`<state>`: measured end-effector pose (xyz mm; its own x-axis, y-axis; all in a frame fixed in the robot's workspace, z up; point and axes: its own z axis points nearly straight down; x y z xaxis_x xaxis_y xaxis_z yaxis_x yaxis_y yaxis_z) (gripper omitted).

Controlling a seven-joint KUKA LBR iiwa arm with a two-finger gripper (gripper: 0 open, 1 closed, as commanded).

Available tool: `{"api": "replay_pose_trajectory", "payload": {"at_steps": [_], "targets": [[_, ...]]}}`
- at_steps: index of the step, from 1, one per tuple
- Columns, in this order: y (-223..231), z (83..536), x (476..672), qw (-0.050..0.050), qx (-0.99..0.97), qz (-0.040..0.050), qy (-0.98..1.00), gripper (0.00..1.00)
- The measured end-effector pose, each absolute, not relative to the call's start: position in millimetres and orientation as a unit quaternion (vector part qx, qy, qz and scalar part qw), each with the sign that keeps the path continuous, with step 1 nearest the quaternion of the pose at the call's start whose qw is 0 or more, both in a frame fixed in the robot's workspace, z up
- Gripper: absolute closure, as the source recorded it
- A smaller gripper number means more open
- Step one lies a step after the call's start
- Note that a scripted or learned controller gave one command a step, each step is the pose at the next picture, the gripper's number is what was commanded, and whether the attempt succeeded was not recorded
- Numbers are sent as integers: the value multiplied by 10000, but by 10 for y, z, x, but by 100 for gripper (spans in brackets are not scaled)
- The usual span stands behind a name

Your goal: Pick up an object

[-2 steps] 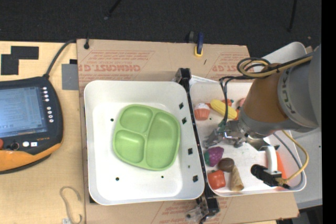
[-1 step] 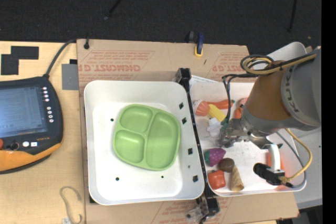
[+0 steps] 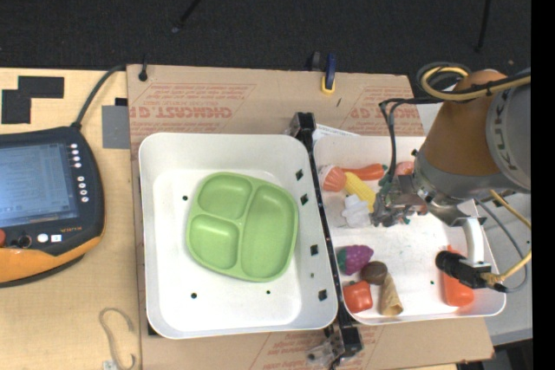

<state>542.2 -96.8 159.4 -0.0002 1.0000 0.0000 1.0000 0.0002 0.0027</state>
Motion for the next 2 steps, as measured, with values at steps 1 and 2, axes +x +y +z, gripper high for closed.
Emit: {"api": "replay_pose_trajectory", "payload": {"at_steps": [1,2], "targets": [[-1030,2169,5511,13,7073,10,7069,100],[-1047,2279,5510,-6,7072,-2,7070,100]]}}
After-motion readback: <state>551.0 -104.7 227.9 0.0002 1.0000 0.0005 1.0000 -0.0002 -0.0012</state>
